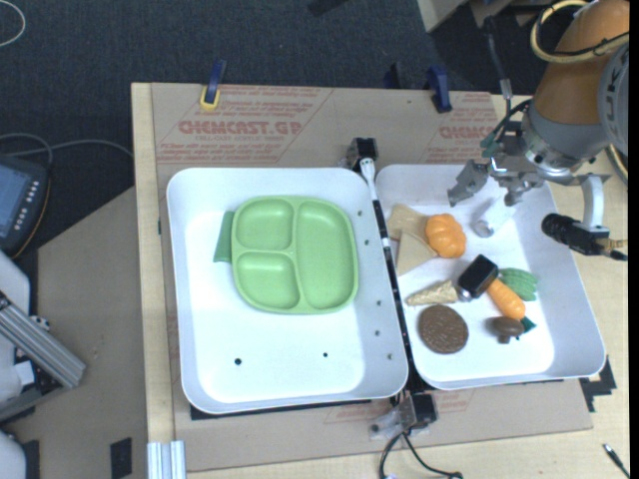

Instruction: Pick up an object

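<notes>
Grey-fingered, the end effector (491,190) hangs spread and bare over the right shallow white plastic bin (569,297), just above the small round orange toy fruit (445,235), so I'd judge the approach underway, needing a descent before closing on it

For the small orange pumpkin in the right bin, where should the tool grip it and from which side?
Probably from straight above, closing across the pumpkin's round middle. It sits on a tan wedge with bare bin floor to its right, so the fingers have room there. The tool hovers up and to its right, open, with nothing between its fingers.
</notes>
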Robot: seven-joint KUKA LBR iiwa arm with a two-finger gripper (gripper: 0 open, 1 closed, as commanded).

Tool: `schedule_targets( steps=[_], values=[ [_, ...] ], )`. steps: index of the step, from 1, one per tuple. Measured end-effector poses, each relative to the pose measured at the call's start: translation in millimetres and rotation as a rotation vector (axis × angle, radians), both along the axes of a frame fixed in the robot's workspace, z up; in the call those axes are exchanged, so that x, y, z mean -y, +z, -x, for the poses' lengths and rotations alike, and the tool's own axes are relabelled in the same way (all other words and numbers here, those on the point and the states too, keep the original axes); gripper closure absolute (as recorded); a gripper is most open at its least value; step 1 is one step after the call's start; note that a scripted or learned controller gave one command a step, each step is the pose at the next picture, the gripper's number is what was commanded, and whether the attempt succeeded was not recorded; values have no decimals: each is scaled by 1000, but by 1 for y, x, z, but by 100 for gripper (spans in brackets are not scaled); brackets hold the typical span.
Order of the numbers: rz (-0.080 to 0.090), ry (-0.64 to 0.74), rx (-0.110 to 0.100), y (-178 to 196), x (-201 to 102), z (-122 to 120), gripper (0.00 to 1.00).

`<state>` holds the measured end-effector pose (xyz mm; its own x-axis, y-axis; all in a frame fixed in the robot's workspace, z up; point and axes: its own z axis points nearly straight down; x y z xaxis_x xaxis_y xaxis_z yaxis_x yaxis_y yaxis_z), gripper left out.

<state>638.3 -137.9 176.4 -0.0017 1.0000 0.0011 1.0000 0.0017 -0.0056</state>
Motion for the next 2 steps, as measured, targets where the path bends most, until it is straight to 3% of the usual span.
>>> schedule_targets(
  steps=[1, 2],
  values=[
    [0, -2, 0, -44, 3, -3, 0],
    [6, -2, 20, -72, 4, -7, 0]
  ],
)
